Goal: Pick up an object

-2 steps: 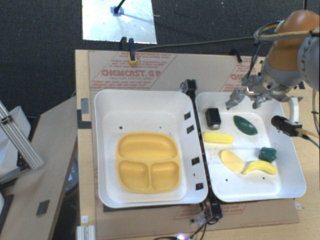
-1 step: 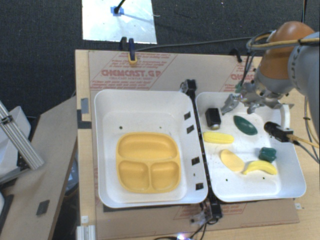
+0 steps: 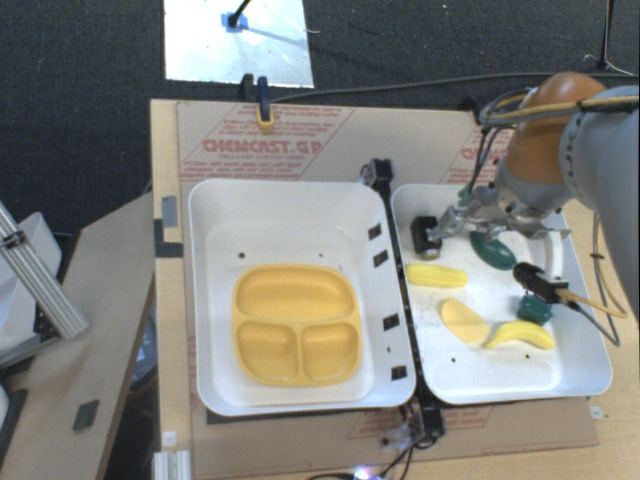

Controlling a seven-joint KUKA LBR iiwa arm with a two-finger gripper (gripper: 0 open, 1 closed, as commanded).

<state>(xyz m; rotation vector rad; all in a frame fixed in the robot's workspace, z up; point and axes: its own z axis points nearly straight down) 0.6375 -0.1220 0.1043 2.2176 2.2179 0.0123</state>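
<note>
The arm comes in over the far side of the right bin, and its bulk hides that bin's far right corner. The gripper hangs low over the far part of the right bin, toward the wall it shares with the left bin. How wide it stands cannot be told, since its end is dark and blurred.

A small black thing sits just at the gripper's end, in the right bin's far corner nearest the shared wall. Whether the two touch is not clear.

A dark green piece lies in the far middle of the right bin, partly under the wrist and with its shape cut off. A yellow oblong piece lies in the right bin close to the shared wall. A flat yellow slice lies near the bin's middle. A banana lies beside it, toward the right bin's near wall.

A yellow divided plate rests outside the right bin, in the left one.
</note>
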